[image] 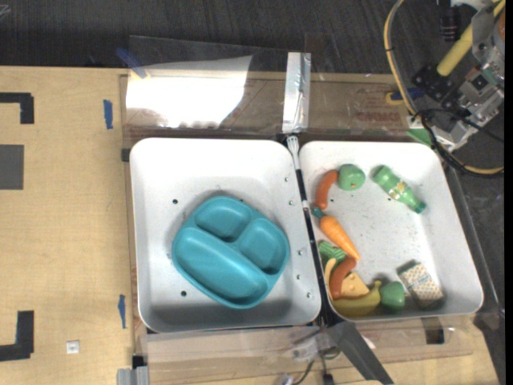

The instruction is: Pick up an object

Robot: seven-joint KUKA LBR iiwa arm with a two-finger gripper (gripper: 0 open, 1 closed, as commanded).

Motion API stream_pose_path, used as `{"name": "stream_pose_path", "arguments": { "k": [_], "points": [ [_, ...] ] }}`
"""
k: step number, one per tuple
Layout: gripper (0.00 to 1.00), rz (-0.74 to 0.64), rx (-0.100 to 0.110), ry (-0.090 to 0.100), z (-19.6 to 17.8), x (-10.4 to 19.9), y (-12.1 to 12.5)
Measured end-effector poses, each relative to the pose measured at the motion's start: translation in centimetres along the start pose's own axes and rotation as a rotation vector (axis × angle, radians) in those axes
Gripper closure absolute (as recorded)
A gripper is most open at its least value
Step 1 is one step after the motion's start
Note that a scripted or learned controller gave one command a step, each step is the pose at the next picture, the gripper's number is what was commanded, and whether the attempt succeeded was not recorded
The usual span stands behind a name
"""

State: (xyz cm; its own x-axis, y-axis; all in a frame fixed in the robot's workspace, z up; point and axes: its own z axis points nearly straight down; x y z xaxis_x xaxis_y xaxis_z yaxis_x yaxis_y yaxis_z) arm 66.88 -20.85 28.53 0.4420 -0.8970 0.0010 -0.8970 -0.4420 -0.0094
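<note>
Honestly, my main worry is how tightly the pickable things crowd the near-left corner of the right bin point(461, 239). The banana point(358, 301) lies along the near wall, with a green ball point(392, 295) touching its right end and a red-orange piece point(341, 277) lying over its left. A descent there could nudge two things at once or pinch nothing, and the wall leaves little room on that side. The carrot point(337, 233) runs slantwise close to the divider, with a darker orange piece point(325, 189) above it, so a grab there risks striking the rim between the bins.

Safer targets, I judge, are the green bottle point(398, 188) and the green apple point(350, 177) toward the far side, each with bare floor around it, though both look round enough to roll out of a pinch. The small patterned box point(422, 283) near the right wall is another candidate. The left bin point(152, 175) holds a teal divided plate point(231, 250), broad and flat, a poor thing to pinch.

As for the gripper point(473, 107), it sits at the upper right, beyond the bin's far corner, tangled visually with yellow cable point(394, 22). I can't tell how it is set from this view; it appears to touch none of the objects.
</note>
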Motion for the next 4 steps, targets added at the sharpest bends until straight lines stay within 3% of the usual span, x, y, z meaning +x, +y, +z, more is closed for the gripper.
{"name": "stream_pose_path", "arguments": {
  "k": [2,3,4],
  "points": [
    [1.00,-0.635,-0.002,0.001,-7.5,0.7,0.3],
    [1.00,-0.915,-0.003,-0.004,-7.2,1.0,0.5],
    [1.00,-0.916,-0.001,0.001,-14.6,1.0,0.4]
  ]
}}
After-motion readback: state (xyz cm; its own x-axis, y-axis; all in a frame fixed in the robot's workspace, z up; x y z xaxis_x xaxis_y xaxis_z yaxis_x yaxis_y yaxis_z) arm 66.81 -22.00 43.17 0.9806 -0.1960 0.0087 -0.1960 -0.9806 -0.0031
